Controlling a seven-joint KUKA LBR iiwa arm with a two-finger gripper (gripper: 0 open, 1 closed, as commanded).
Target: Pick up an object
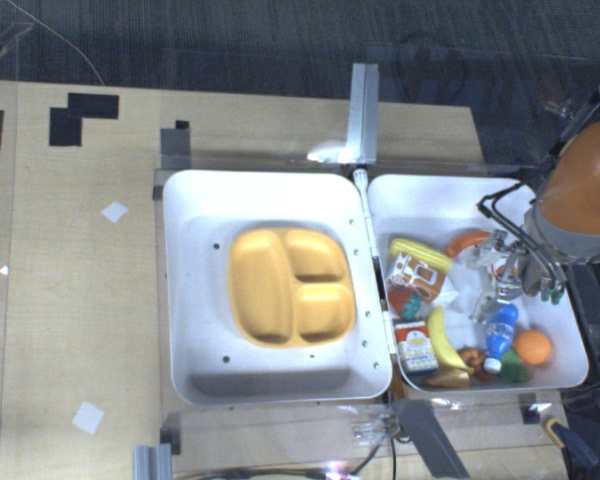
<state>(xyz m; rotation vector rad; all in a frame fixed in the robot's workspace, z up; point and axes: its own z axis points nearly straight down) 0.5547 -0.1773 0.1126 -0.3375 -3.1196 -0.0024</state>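
Tool [507, 286] hangs over the right bin [435, 200], low in the clutter — can't tell its state. The blue bottle [500, 330] sits just below it toward the near edge, long axis running roughly the same way.

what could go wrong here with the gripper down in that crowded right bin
The gripper sits low in the right bin, just above the blue bottle. The orange ball and banana lie close by, so closing may nudge or pinch a neighbour. The bottle looks smooth and rounded, so it could slip out on lifting.
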